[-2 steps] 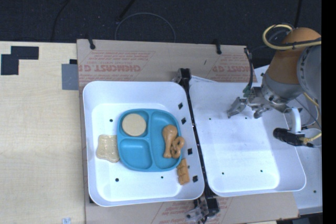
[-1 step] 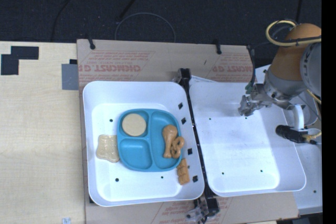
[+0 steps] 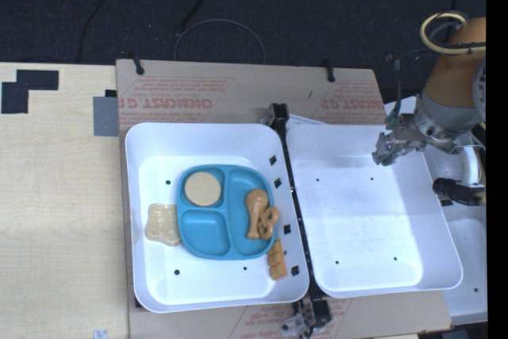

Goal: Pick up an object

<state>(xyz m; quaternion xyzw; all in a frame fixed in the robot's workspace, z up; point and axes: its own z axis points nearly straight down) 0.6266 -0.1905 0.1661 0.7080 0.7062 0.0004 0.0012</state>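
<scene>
A blue divided plate (image 3: 208, 238) lies in the left bin (image 3: 151, 147). On it rest a round tan disc (image 3: 202, 188) and a tan pretzel-like piece (image 3: 260, 213). A pale bread-like slab (image 3: 163, 224) lies just left of the plate. A small brown chunk (image 3: 276, 260) sits at the plate's lower right corner. My gripper (image 3: 387, 147) hangs over the upper right part of the right bin (image 3: 373, 266), far from all these objects, with nothing visible between its fingers.
A black divider (image 3: 287, 194) runs between the two bins. Cardboard (image 3: 238, 95) backs the bins. The arm's orange band (image 3: 467, 32) and grey wrist (image 3: 446, 107) stand at the right edge. A pale wooden bench top (image 3: 55, 210) lies to the left.
</scene>
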